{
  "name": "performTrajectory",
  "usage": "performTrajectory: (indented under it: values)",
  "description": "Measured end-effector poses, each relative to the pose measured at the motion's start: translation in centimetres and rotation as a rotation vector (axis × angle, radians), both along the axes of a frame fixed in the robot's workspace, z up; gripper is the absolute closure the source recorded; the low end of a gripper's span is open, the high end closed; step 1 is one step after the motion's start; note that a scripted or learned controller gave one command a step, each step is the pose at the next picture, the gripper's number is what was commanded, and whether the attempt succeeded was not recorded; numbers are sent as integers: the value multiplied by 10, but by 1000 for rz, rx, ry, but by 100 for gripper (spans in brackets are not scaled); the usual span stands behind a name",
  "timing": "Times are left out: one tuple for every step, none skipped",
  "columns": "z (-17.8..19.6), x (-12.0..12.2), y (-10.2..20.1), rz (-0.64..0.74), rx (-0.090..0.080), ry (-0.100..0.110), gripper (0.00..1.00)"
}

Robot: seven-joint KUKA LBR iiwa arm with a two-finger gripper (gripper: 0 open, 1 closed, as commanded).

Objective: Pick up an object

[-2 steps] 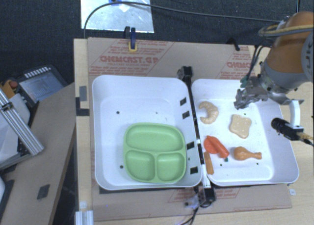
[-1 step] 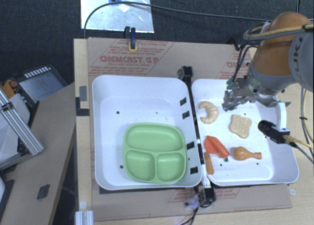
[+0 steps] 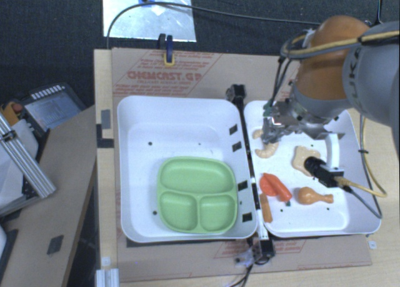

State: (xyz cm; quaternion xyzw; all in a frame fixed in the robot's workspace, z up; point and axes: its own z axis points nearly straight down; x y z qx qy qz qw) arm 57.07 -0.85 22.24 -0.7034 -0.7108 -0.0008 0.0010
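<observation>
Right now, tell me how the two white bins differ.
The left bin holds a green divided plate; the right bin holds small toy foods, among them an orange carrot and a tan drumstick. The gripper hangs over the right bin, while nothing hangs over the left bin. Both are shallow, white and sit side by side.

You are looking at the right bin's objects: a pale shrimp point(image 3: 267, 150) lying at ten o'clock, an orange carrot point(image 3: 275, 186) slanting at seven, a chicken drumstick point(image 3: 312, 196) lying at five.
</observation>
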Motion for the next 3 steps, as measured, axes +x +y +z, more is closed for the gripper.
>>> performTrajectory:
  values:
    - [12,-19,49,-1,0,0,100]
    - [16,-36,99,-1,0,1,100]
    - [16,-36,96,-6,-2,0,0]
